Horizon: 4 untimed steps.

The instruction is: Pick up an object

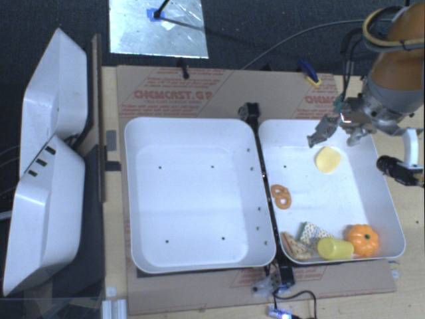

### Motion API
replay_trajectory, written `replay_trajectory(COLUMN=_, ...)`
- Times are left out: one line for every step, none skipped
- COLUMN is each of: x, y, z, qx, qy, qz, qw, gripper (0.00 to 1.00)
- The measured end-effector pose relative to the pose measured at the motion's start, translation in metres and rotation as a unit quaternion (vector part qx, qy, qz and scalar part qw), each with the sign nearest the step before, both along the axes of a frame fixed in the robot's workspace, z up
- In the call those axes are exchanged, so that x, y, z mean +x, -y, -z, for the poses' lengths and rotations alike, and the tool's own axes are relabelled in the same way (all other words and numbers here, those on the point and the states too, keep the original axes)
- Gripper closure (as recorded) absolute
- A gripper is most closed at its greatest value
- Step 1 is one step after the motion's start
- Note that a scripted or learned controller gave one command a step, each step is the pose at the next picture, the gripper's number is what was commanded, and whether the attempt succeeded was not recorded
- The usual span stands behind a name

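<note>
My gripper (337,135) hangs over the far part of the right bin (378,191), its two fingers spread apart with nothing between them. A pale yellow round object (328,159) lies on the bin floor just below and between the fingertips. A brown pretzel (281,197) lies near the bin's left wall. In the near corner sit an orange pumpkin (362,239), a yellow cylinder (335,248) and a patterned flat piece (304,240).
The left bin (192,191) stands beside the right one, with a black divider clamp (251,111) between them at the far edge. A black part (396,169) of the arm juts over the right bin's right rim. A shiny metal sheet (158,17) lies beyond the bench.
</note>
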<state>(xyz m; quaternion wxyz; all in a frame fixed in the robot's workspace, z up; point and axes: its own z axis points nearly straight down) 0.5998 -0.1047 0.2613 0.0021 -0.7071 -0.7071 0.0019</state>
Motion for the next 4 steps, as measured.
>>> replay_trajectory(x=0.001, y=0.0, z=-0.004, qx=-0.0001, qy=0.003, qz=0.0, qw=1.0, gripper=0.0)
replay_trajectory(x=-0.001, y=0.006, z=0.04, qx=-0.0001, qy=0.002, qz=0.0, qw=1.0, gripper=0.0)
replay_trajectory(x=-0.001, y=-0.004, z=0.096, qx=0.0001, qy=0.001, qz=0.0, qw=1.0, gripper=0.0)
replay_trajectory(x=-0.004, y=-0.004, z=0.138, qx=0.0, qy=0.002, qz=0.0, qw=1.0, gripper=0.0)
